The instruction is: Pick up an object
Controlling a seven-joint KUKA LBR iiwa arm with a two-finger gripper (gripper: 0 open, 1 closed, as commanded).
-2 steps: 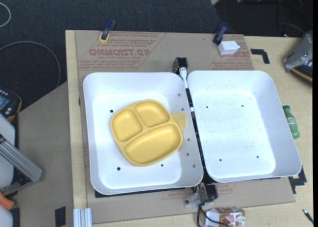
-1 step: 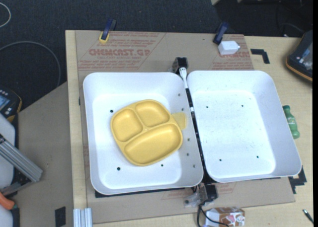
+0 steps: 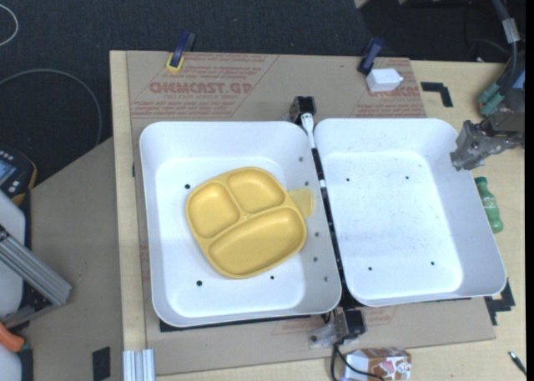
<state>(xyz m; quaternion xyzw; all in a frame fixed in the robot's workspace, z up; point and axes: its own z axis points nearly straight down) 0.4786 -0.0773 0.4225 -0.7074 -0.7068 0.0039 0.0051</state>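
Cut off and unclear parts

The arm (image 3: 511, 96) is cut by the right edge; the gripper (image 3: 469, 154) is too blurred to read.

My surface (image 3: 250, 79) was a tan printed board. The left bin (image 3: 158, 204) lay on it, the right bin (image 3: 467, 238) touching beside it. Beyond the right bin sat a small white block (image 3: 385, 80); a green object (image 3: 489, 203) lay just beside its far wall.

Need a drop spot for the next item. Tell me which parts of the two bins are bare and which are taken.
The right bin has a bare floor from wall to wall, with the hand just past its right rim. In the left bin the yellow divided plate takes the middle; only narrow strips remain along its left and back walls.
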